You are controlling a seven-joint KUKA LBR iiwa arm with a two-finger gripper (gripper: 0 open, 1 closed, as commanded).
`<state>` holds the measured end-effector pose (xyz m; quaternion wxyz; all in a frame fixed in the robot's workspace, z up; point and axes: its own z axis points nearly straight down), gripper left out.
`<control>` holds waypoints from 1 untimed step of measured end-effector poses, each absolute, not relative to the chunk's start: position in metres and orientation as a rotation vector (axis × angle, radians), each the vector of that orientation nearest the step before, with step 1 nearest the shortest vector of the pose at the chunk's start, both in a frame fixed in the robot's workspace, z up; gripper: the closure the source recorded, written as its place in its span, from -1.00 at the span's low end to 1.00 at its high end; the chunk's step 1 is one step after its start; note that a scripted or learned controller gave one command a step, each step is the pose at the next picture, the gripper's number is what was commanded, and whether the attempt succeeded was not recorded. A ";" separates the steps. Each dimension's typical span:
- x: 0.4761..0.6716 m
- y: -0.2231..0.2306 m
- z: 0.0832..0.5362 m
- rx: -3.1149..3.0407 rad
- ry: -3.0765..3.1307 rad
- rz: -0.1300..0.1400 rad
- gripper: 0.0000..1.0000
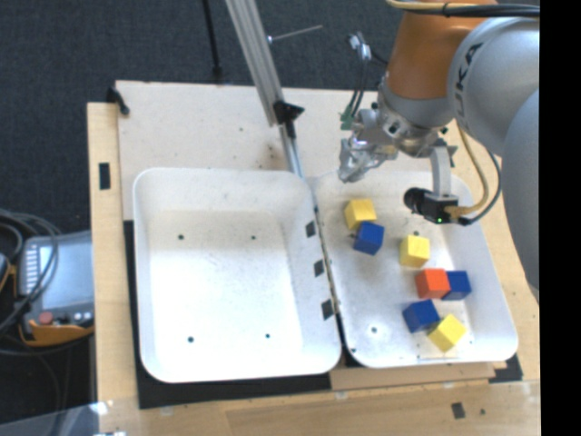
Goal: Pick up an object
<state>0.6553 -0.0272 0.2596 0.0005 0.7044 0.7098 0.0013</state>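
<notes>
Overhead slanted view of the desk point(104, 243) carrying two shallow white bins side by side. The grey arm point(495, 71), with its orange band point(431, 39) above the wrist, reached in from the right; its pincer point(356, 163) hung above the far left corner of the right bin point(486, 334). Whether the pincer was released or clenched could not be told, and no object was seen between its tips.

All seven cubes lay in the right bin. Nearest the pincer, a yellow cube point(359, 212) touched a blue cube point(369, 237) just in front of it. A second yellow cube point(415, 249) sat alone near the bin's middle. Nearer the front, an orange cube point(432, 282) touched a second blue cube point(457, 283) on its right. At the front, a third blue cube point(420, 314) sat against a third yellow cube point(447, 331).

The left bin point(222, 271) showed its speckled white floor. A slanted aluminium post point(259, 62) rose behind the bins, and a handheld control pendant point(50, 289) lay left of the desk.
</notes>
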 end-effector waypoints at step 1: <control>0.650 0.025 0.243 2.215 2.230 -0.001 1.00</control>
